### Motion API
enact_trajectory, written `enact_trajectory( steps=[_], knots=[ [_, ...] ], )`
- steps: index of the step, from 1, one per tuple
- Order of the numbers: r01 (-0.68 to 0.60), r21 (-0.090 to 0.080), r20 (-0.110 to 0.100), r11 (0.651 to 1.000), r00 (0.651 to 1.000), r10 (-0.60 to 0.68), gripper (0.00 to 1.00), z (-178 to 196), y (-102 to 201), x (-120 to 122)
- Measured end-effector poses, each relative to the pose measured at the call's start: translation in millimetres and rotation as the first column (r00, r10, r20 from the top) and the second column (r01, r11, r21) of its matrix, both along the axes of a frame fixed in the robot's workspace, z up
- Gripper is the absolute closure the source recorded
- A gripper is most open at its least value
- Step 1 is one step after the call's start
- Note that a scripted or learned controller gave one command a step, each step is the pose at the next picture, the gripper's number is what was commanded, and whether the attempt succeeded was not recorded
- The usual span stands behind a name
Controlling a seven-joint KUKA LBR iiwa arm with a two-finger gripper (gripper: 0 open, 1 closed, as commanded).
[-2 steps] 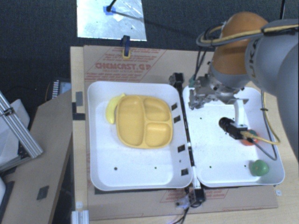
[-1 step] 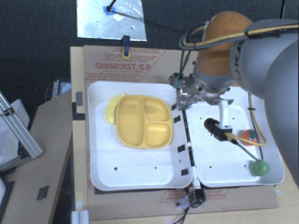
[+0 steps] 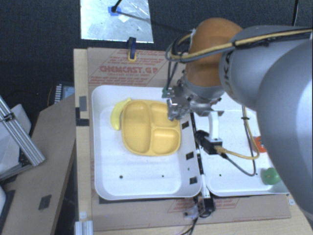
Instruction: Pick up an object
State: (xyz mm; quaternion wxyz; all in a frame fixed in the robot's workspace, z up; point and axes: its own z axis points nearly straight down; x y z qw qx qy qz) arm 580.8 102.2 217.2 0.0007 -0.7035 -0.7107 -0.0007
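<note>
A brown cardboard sheet with red lettering (image 3: pixel 127 67) lies under both bins and shows along their far and near edges. On it, the left shallow white plastic bin (image 3: pixel 142 177) has a broad bare strip of floor along its near side and a narrower bare strip by its left wall.

In the far left part of this bin a small curved yellow banana-shaped piece (image 3: pixel 116 114) lies close to the left wall, touching or just beside the left rim of a yellow divided plastic tray (image 3: pixel 146 131). The tray sits flat in the far half of the bin, its compartments facing up, and its right edge is near the wall the two bins share.

The gripper (image 3: pixel 173 110) hangs at the tray's far right corner, over or against its rim. It is small and dark against the wrist above it, so I cannot tell how far open it is or whether it grips anything.

The right shallow white plastic bin (image 3: pixel 230 180) is largely covered by the grey arm with its orange band (image 3: pixel 274 82). The floor showing near its middle is bare. At the right, by the arm's edge, a small orange piece (image 3: pixel 259 145) shows in part, and a rounded green object (image 3: pixel 269 176) lies near the bin's near right corner.
</note>
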Motion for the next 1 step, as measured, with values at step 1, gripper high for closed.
enact_trajectory(
  steps=[1],
  knots=[
    [0.005,-0.001,0.001,1.0,1.0,-0.005,0.0,0.4,-3.2,0.6]
  ],
)
